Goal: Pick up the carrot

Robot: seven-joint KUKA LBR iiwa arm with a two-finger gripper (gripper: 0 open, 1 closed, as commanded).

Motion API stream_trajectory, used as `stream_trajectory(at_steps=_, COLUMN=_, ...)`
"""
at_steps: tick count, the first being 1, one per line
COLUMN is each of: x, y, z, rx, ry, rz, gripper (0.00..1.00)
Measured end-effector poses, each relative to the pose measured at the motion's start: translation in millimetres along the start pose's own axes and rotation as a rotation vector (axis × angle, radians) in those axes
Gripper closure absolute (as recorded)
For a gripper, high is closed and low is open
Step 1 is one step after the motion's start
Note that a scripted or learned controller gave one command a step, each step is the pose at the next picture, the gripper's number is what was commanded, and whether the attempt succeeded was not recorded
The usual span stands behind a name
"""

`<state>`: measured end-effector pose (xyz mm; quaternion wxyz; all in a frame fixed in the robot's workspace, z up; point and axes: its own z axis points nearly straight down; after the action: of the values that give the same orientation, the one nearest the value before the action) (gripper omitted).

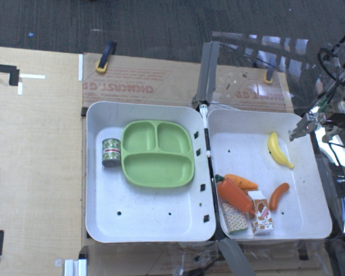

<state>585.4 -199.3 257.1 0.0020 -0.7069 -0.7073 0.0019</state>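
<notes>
pincer [297, 133] over right bin's [307, 230] far edge, wooden bench [31, 155], dark floor [168, 17]

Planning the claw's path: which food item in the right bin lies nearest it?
The banana, yellow, up near the claw; carrot and sausage lie lower.

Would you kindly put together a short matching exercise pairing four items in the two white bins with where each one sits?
Things:
1. banana
2. tin can
3. carrot
4. hot dog sausage

Places:
A. left bin, just left of the green plate
B. right bin, far part, toward its right side
C. right bin, near its left wall, against the small carton
D. right bin, right of the carton, lying apart

Pairs: 1-B, 2-A, 3-C, 4-D
</notes>
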Motion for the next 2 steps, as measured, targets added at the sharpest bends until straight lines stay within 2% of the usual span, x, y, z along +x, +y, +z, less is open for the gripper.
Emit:
stream_trajectory(at_steps=1, x=37.2, y=-53.2, z=52.8, rx=0.000, ry=0.001, rz=-0.272, gripper=0.00)
stream_trajectory(at_steps=2, x=37.2, y=-53.1, z=52.7, rx=0.000, ry=0.000, rz=-0.272, gripper=0.00)
